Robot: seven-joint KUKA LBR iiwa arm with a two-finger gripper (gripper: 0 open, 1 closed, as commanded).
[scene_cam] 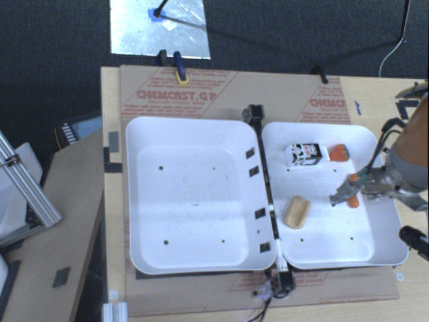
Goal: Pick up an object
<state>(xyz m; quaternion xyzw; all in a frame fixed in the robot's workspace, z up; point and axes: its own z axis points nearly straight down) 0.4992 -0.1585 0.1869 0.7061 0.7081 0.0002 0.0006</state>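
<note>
gripper (343,194) low over right bin (322,250), whether it grasps anything: cannot tell | orange piece (353,202) just beside its tip | bun (297,212) mid-bin | carton (305,154) and orange ball (339,153) at far side

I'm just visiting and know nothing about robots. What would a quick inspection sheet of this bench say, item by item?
Surface: brown bench bearing two shallow white bins side by side, left bin and right bin.
Job's things: in the right bin, a tan bread-like piece, a small black-and-white carton, an orange object beside the carton, and a small orange piece at the gripper.
Clutter: black clips along the seam between the bins.
Gripper: gripper low over the right bin's right side; its grasp cannot be judged.
Cables: a thin white cable at upper right.
Surroundings: a shiny metal sheet on dark floor; an aluminium frame at left.
</note>
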